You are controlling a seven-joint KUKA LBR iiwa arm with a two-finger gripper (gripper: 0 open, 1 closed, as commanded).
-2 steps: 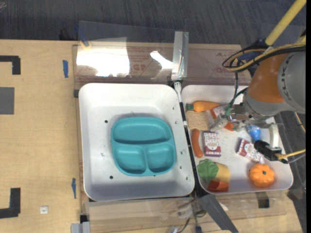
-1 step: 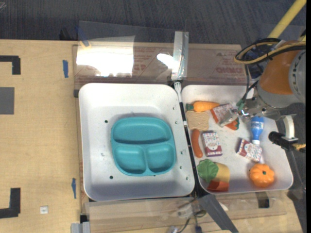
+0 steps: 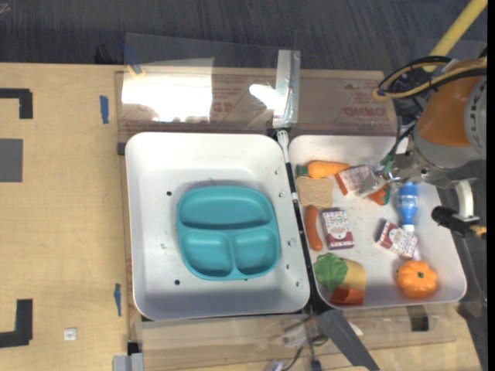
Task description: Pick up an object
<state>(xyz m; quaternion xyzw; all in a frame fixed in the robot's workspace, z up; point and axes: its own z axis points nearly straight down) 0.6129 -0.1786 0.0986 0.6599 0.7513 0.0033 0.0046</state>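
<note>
The right bin point(image 3: 456, 257) holds several toy foods. An orange carrot point(image 3: 326, 168) lies at the back, next to a bread slice point(image 3: 313, 191). A red-and-white packet point(image 3: 355, 179) and a small red piece point(image 3: 378, 196) sit at the back middle. A blue bottle point(image 3: 407, 204) stands to the right of them. Also in the bin are a sausage point(image 3: 313, 227), a small carton point(image 3: 337, 229), a second packet point(image 3: 397, 240), an orange pumpkin point(image 3: 418, 278) and a green leafy item point(image 3: 331, 270). My gripper point(image 3: 389, 170) hangs low over the back of the bin, between the first packet and the bottle.
The left bin point(image 3: 147, 207) holds a teal divided plate point(image 3: 228, 231). A clear plastic sheet point(image 3: 205, 91) stands behind the bins. The arm with its orange band point(image 3: 445, 114) and its cables cover the right bin's back right corner.
</note>
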